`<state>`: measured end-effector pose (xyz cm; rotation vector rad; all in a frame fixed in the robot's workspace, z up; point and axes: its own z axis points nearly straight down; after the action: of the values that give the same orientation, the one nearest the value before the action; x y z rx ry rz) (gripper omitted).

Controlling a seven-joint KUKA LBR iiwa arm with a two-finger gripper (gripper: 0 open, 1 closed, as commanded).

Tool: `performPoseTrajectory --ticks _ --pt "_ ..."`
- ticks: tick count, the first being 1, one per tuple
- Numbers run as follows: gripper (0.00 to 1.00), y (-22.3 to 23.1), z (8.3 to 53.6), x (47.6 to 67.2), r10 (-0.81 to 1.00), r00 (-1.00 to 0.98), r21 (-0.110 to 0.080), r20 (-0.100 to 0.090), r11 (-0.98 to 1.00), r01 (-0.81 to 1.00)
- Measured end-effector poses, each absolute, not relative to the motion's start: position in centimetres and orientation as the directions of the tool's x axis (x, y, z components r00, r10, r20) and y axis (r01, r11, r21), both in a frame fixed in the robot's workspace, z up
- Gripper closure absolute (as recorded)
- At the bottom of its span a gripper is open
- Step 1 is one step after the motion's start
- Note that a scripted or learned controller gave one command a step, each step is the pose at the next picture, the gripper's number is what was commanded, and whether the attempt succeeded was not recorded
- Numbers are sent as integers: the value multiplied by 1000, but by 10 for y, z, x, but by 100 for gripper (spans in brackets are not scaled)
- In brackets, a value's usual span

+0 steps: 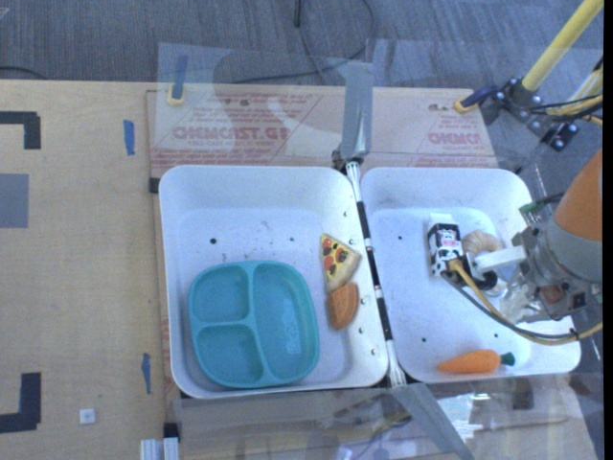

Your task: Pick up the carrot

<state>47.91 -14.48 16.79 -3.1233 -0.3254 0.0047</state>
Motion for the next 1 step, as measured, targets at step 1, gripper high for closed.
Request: performPoseTrajectory --ticks 1 --pt "100 -106 89 481 201 980 0 6 -980 201"
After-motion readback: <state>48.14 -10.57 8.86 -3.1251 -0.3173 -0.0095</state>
